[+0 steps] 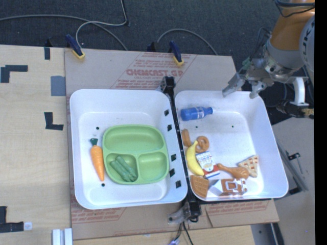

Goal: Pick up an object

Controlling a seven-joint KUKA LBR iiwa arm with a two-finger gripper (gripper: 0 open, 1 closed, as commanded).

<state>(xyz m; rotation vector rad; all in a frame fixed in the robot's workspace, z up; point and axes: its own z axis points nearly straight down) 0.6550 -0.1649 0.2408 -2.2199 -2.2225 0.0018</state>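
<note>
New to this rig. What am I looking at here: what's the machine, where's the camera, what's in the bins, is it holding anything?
One camera, fixed above the bench, looks down at a slant. The machine is a grey robot arm with an orange band, reaching in from the right; its two-finger gripper hangs over the top edge of the right bin, fingers spread, with nothing between them.

Two shallow white bins sit side by side on cardboard. The left bin holds a green divided plate with green beans in one compartment, and a toy carrot beside the plate.

The right bin holds toy food: a blue bottle lying on its side, a banana, a pretzel, a drumstick, a pizza slice and a few smaller pieces I can't identify.
</note>
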